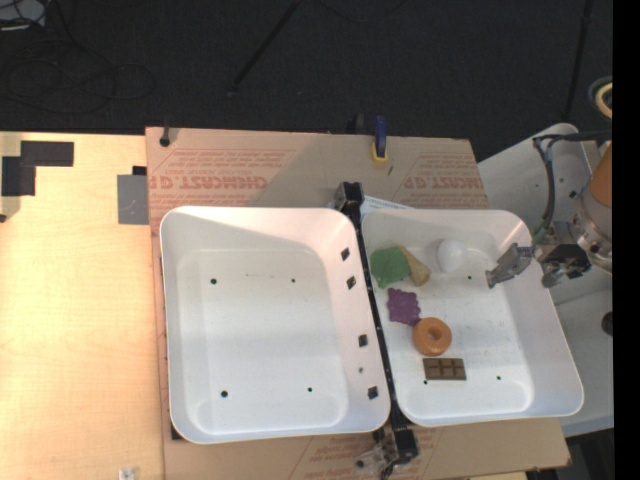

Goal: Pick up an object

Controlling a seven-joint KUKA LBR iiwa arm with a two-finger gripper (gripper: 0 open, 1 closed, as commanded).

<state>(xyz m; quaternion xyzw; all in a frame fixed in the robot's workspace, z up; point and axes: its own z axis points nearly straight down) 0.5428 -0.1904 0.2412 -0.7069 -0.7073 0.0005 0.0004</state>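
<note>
The right bin [540, 388] holds several small objects. A green block [389, 264] lies at its far left with a tan wedge [416, 267] against it. A white ball [452, 255] sits beside them. Nearer the front lie a purple piece [403, 306], an orange ring [432, 336] and a brown chocolate bar [444, 369]. My gripper [528, 268] hangs over the bin's right rim, well to the right of the white ball. It is open, with nothing between its fingers.
The left bin [180, 368] stands beside the right one, with black clips along the shared divider [362, 298]. Cardboard lies under both bins. A wooden bench top [70, 318] extends to the left. White equipment and cables sit at the far right.
</note>
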